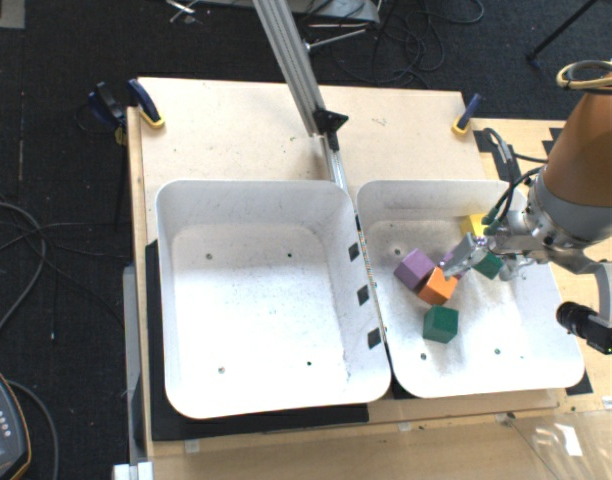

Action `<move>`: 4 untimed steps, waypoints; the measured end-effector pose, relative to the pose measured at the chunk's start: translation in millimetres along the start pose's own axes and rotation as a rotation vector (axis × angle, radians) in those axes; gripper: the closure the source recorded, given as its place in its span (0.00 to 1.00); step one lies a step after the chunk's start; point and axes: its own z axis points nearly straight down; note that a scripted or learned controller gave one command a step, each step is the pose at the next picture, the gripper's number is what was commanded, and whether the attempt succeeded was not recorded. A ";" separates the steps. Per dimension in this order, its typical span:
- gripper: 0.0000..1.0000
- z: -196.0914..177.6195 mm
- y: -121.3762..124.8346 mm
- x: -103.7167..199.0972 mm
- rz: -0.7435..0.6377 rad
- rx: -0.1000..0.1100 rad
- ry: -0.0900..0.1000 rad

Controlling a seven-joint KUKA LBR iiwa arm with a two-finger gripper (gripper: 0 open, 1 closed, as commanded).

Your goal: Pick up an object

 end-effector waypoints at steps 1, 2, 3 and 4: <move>0.00 102.3 -2.7 -44.4 0.004 0.009 0.000; 0.00 165.5 -20.6 5.5 -0.002 -0.003 -0.003; 1.00 153.9 -19.6 4.7 0.001 -0.003 0.000; 1.00 60.5 15.7 49.9 -0.007 -0.008 0.000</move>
